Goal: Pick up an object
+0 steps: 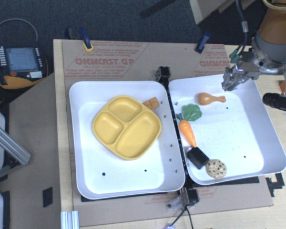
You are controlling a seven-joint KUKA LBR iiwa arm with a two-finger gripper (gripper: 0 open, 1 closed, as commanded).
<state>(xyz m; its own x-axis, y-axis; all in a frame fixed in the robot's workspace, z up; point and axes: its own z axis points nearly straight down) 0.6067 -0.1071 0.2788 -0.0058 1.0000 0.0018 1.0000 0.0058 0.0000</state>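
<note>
White bins: two sit side by side on the bench; the left bin (83,142) holds a yellow divided plate (127,126) with a small brown block (151,103) at its upper right edge, and the right bin (257,137) holds the loose items.
Gripper: the gripper (230,81) hangs at the upper right of the frame, over the top edge of the right bin; it has nothing in its grasp, and how wide the jaws stand I cannot tell from this angle.
Nearest target: a tan drumstick (210,98) lies just below and left of the gripper, apart from everything else.
Other choices: a green leaf (190,112), an orange carrot (187,132), a black block (198,157) and a speckled cookie (216,168) run down the bin's left side, close together.
Advice: the drumstick looks the best pick, being isolated and close; centre over its thick end, set the fingers across its narrow width, and descend straight.
Risk: the rounded shape may roll or squirt out if gripped off-centre.
</note>
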